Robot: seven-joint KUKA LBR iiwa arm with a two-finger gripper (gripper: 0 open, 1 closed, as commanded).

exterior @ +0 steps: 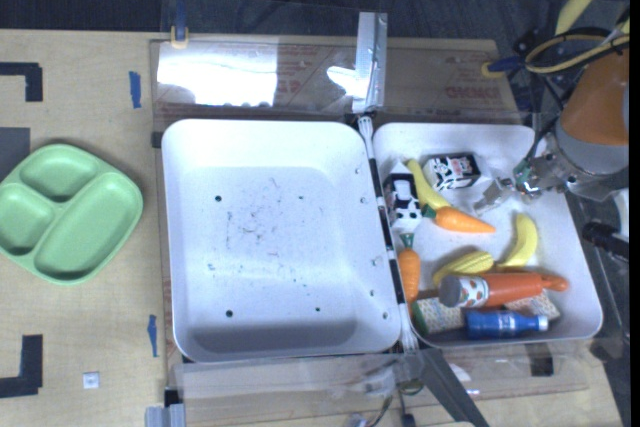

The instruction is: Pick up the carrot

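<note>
Grey arm (590, 150) with orange band, metallic silver wrist hardware.

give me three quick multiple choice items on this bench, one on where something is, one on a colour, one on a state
1. Where does the carrot lie?
A. in the right bin
B. in the left bin
C. on the green plate

2. What colour is the divided plate on the bench?
A. red
B. green
C. black

3. How does the blue bottle sit?
A. upright
B. lying on its side
C. hanging from the gripper

Answers:
1. A, the carrot lies among the toys in the right bin.
2. B, the plate left of the bins is pale green.
3. B, the bottle lies flat along the bin's near wall.
</note>
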